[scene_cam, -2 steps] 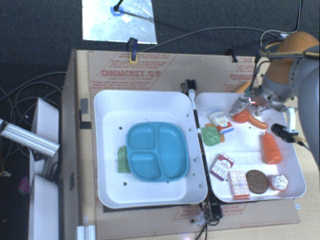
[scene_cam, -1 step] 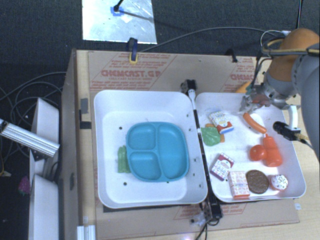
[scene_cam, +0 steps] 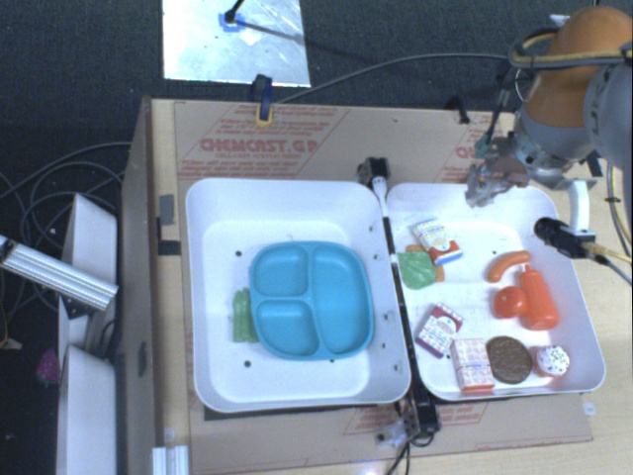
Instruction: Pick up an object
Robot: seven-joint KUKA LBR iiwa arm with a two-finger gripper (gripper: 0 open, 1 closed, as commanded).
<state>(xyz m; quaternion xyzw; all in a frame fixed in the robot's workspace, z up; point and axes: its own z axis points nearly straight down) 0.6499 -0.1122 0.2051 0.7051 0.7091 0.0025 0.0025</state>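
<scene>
The arm [scene_cam: 579, 67] reaches in from the right; its jaws [scene_cam: 485, 188] hang over the far edge of the right bin [scene_cam: 584, 339], and I cannot tell whether they stand open or closed; nothing shows between them. The right bin holds the objects: a sausage [scene_cam: 507, 264] and a red tomato [scene_cam: 509, 302] touching an orange carrot [scene_cam: 539, 300] on the right; a green leaf [scene_cam: 417, 270] and a small packet [scene_cam: 435, 237] near the divider; a brown cookie [scene_cam: 509, 359], a box [scene_cam: 472, 364] and a card [scene_cam: 437, 330] along the near side. The left bin [scene_cam: 223, 265] holds a blue tray [scene_cam: 312, 300] with a green piece [scene_cam: 242, 317] beside it on the left; both bins sit on the bench [scene_cam: 297, 137].
</scene>
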